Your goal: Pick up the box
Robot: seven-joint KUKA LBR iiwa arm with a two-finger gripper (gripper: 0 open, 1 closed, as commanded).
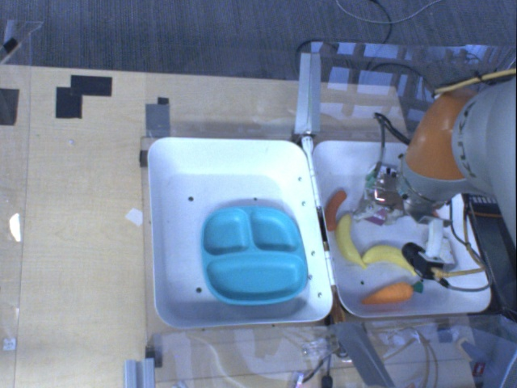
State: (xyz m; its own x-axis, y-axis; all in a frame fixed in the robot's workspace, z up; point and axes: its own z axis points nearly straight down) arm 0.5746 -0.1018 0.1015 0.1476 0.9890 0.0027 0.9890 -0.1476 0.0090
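Box (378, 209) is hard to read here: a small, pale, glossy shape with pinkish and dark markings lies in the right bin (477, 301), directly under the gripper (388, 194), and its print is too blurred to make out any brand or wording. Whether the gripper is open or shut on it cannot be told. Just left of the box lie a red sausage-shaped piece (334, 207) and a yellow banana (367, 249); an orange carrot (388, 294) rests near the bin's front wall. The grey arm (485, 148) with its orange band covers the bin's right part. The left bin (174, 217) holds a blue divided tray (253, 254).
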